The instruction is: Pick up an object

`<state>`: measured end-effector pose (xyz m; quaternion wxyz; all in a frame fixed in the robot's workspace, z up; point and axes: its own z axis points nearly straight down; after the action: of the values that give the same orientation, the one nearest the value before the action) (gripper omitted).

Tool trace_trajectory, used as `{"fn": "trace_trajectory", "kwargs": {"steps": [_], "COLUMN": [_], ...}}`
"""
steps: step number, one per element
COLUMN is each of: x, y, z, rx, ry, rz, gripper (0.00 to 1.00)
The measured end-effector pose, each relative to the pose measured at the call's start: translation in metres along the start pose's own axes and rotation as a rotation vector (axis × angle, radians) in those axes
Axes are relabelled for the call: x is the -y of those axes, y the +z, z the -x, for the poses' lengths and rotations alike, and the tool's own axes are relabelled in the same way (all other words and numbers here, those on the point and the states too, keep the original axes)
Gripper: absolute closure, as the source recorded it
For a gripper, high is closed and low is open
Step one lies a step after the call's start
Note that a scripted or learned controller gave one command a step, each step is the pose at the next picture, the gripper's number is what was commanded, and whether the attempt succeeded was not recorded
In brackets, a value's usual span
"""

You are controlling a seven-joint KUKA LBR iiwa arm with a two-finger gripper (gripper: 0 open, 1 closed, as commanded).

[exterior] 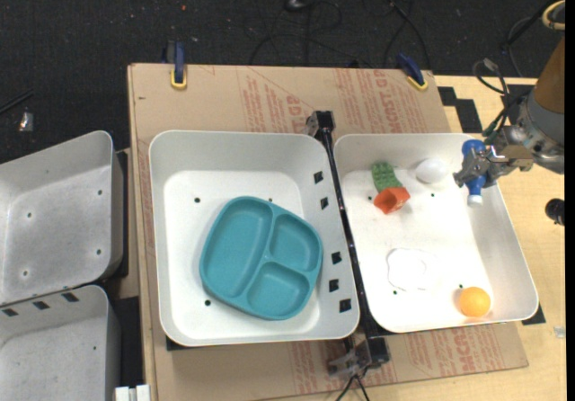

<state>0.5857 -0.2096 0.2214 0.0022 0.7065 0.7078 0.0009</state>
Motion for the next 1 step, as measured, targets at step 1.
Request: {"fn": "trace_trajectory", "kwargs": {"steps": [1], "x": [0.0064], "y": [-0.0075], "z": [-0.0453], "rx": [-0.003], "ry": [-0.004], "rz": [-0.004], "gripper": [1.0]}}
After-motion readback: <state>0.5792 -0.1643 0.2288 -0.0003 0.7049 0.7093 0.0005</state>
